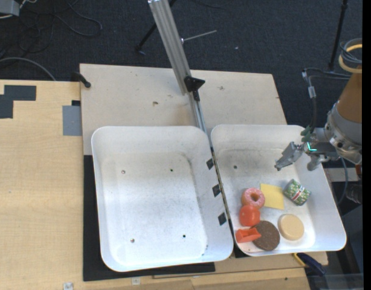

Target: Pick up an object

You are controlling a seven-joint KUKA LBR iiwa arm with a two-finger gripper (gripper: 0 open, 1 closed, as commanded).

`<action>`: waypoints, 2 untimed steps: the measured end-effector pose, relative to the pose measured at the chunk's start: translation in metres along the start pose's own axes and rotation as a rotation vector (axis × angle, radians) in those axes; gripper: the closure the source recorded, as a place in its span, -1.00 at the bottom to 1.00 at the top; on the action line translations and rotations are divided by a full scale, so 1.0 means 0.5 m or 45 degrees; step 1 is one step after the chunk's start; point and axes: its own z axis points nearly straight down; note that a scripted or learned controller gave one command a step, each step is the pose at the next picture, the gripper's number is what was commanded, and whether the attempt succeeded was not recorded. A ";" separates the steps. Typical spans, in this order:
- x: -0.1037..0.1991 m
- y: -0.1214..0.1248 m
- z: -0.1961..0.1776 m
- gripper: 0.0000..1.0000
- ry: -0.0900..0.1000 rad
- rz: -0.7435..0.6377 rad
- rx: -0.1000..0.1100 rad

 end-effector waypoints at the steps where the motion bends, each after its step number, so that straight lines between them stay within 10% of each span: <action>1: 0.016 -0.014 0.118 -1.00 0.002 -0.003 0.008; 2: 0.007 -0.004 0.213 -1.00 0.001 -0.001 0.006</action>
